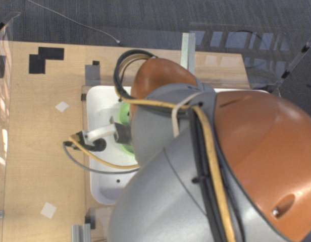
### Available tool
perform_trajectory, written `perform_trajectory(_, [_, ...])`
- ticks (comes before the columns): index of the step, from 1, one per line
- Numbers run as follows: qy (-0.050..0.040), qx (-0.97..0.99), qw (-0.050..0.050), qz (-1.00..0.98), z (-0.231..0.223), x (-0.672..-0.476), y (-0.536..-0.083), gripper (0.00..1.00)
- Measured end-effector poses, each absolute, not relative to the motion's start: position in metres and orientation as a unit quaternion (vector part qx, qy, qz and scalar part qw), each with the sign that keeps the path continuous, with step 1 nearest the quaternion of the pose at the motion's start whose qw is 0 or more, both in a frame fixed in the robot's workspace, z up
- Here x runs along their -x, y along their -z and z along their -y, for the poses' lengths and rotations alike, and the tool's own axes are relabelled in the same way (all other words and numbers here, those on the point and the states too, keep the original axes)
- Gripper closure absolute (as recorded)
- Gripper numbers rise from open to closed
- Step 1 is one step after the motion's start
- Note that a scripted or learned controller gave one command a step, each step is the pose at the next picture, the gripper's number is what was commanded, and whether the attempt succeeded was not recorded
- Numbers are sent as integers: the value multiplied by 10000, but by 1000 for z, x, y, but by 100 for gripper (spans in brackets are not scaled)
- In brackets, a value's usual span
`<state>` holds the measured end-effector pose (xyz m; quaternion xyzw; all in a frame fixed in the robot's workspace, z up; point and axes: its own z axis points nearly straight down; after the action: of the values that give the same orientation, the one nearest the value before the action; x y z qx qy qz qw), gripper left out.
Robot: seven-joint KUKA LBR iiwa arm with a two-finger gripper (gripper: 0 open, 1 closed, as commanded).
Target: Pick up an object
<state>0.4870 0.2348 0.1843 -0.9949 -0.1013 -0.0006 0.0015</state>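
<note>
End effector [120, 131] over white bin [100, 105], beside green object [124, 113]

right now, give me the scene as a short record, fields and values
arm: grey and orange arm covers most of the view, reaching in from the right
bin: white bin, left part in sight
object: green object in the bin, mostly hidden by the arm
cables: yellow and grey cables loop over the bin's left rim
bench: wooden bench
</note>
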Motion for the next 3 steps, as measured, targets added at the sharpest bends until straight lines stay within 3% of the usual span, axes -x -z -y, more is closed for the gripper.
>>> perform_trajectory(2, [19,9948,32,1018,-235,-489,-206,100])
perform_trajectory(3, [6,9284,-4,3715,-234,-493,-245,100])
